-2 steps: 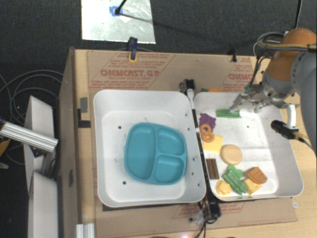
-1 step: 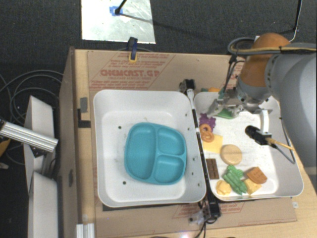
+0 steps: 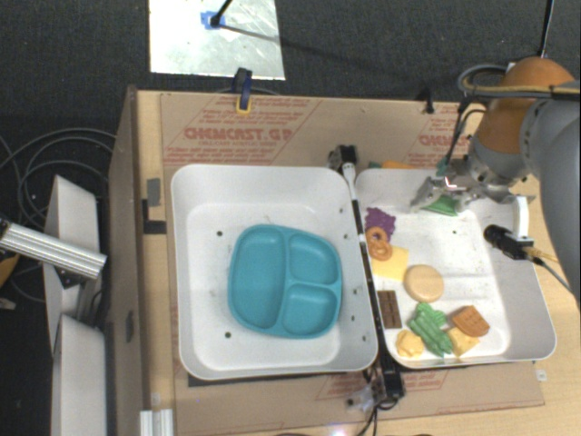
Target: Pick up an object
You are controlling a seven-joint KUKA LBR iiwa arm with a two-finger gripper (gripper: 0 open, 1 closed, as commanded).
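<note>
I've got the gripper [image 3: 442,189] low over the far end of the right bin [image 3: 536,330], fingers spread a little either side of a flat green piece [image 3: 445,205], touching or just above it, can't tell which, and nothing looks lifted, so I count nothing held yet. To do this well I'd want both fingers properly around the green piece before closing, then lift straight up, since it lies close to the bin's far wall. The other toy food sits well apart at the near end: purple grapes [image 3: 379,219], yellow cheese slice [image 3: 392,262], round bun [image 3: 423,283], and the blue divided plate [image 3: 284,280] is in the left bin [image 3: 195,189]
</note>
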